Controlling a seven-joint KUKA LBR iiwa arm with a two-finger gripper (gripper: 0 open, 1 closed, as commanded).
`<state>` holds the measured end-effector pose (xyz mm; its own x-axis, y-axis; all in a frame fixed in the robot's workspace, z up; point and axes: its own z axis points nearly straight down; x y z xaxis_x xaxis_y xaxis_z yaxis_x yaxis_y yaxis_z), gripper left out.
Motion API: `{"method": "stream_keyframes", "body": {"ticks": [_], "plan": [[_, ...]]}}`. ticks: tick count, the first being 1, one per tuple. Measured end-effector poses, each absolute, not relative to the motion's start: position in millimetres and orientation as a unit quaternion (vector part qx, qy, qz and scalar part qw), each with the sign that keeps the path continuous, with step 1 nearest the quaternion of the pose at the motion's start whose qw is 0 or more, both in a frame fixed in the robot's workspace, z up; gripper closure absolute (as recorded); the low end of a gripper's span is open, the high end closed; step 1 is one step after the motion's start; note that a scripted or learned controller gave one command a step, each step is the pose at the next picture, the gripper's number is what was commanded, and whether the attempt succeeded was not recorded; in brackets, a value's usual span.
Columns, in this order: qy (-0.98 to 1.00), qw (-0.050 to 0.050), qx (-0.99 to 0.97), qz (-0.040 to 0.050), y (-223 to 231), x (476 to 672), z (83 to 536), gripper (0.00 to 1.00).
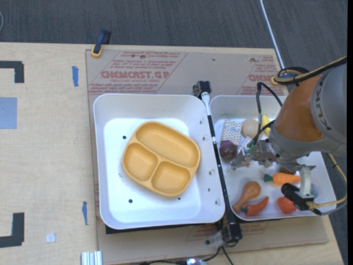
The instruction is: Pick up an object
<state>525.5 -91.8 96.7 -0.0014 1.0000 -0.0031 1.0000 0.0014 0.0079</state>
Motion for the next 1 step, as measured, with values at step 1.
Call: {"method": "stream_keyframes", "body": {"ticks": [1], "plan": [[0.708,0.0,0.707,0.0005,-93.2,534.8,85.8,0.0]]}}
